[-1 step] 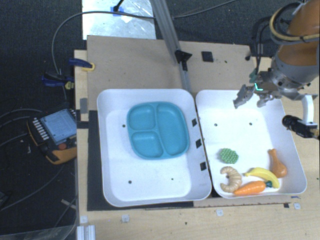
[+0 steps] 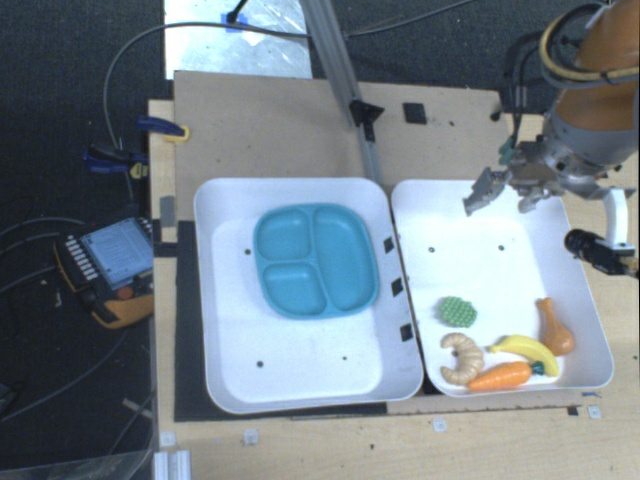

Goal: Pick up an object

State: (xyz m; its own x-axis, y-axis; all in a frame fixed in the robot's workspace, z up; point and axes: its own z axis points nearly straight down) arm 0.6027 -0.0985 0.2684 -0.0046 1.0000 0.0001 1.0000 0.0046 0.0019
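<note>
- The gripper (image 2: 505, 194) hangs above the far edge of the right bin (image 2: 480, 268), near that bin's far right corner. Its jaws look released, the two fingers spread apart with nothing between them.
- The arm (image 2: 590, 78) comes in over the tabletop's far right corner, grey with its orange band above the wrist.
- Every loose object lies in the right bin, crowded toward its near right corner and well apart from the gripper.
- A small green knobbly ball (image 2: 458, 312) sits alone, a little toward the bin's middle. It is probably the easiest pick, being light and clear of its neighbours, though it could roll if nudged.
- A tan curled piece (image 2: 460, 356) lies just beside the bin's near edge, touching or nearly touching an orange carrot (image 2: 498, 376).
- A yellow banana (image 2: 527, 350) lies just behind the carrot, and a brown drumstick-shaped toy (image 2: 555, 330) lies by the bin's right wall.
- These look like play food, likely light, stiff and rather smooth, so a grip across the narrow middle of each should hold best.
- The carrot and banana lie close together, so the fingers may strike one while closing on the other.
- The left bin (image 2: 300, 368) carries a blue divided plate (image 2: 316, 260) near its middle.
- No pick is under way yet, and the next move calls for travel toward the near right corner and a descent.
</note>
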